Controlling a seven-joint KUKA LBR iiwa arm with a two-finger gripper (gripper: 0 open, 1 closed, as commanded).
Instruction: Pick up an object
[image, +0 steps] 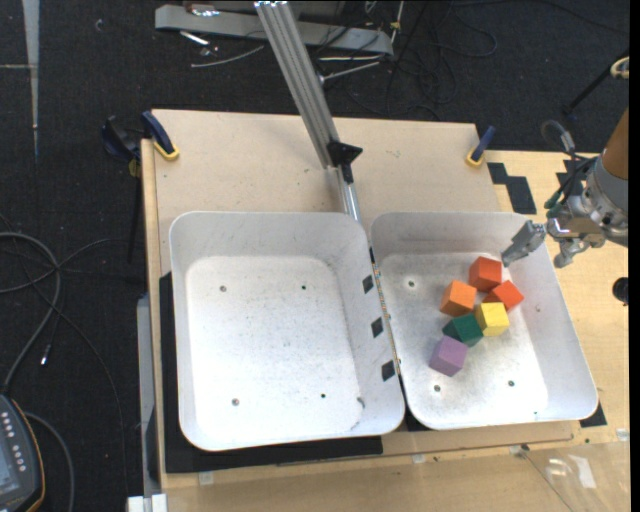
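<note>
Front edge: we see the wooden desk (300, 180) with a black mat under the bins' near edge.
Left floor, near corner: a dark device with buttons (18, 460); any writing on it is too small for us to read.
Left bin (200, 240): white, shallow, speckled inside with a few small dark dots on its floor.
Right bin (560, 400): white, touching the left bin along the centre seam; black tabs sit along that seam.
Purple block (448, 355): nearest of the cluster, in the right bin, tilted.
Green block (464, 328): just behind the purple one, touching the yellow block (492, 318).
Orange blocks: one at (460, 297), left of the yellow block; a second, redder one at (507, 294) on its right; a third at (486, 272), farthest back. All six are packed together in the right bin's far-centre part.
Labels: we can read no brand or text on the blocks or bins.
Pincer (545, 245): over the right bin's far right rim, fingers spread apart, nothing between them; left finger tip is near the rear orange block but apart from it.
Arm (608, 190): enters from the right, grey wrist angled down and leftward toward the bin.
Far desk: blue-yellow clamps (160, 135) at the back corners, an aluminium rail (300, 85) slanting down to the bin seam.
Floor beyond: black cables (440, 40).
</note>
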